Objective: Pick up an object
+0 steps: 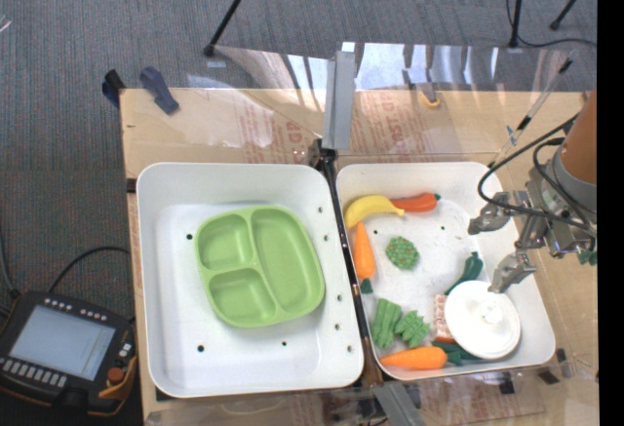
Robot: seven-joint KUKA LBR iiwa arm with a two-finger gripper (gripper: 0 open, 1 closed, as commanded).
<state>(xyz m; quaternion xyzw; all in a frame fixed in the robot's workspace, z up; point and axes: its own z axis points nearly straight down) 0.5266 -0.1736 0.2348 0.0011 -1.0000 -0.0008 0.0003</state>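
Left bin [166, 219]: one green tray [259, 264]; right bin [458, 171]: banana [370, 209], carrots [363, 251], broccoli [402, 252], green pieces, white plate [482, 319]. Gripper [499, 249] at the right bin's right side, above the plate's far edge, fingers apart and holding nothing; step judged: approach, no pick made. Next move calls for a descent onto one item, likely the plate or the dark green piece [473, 266] beside it, then closing.
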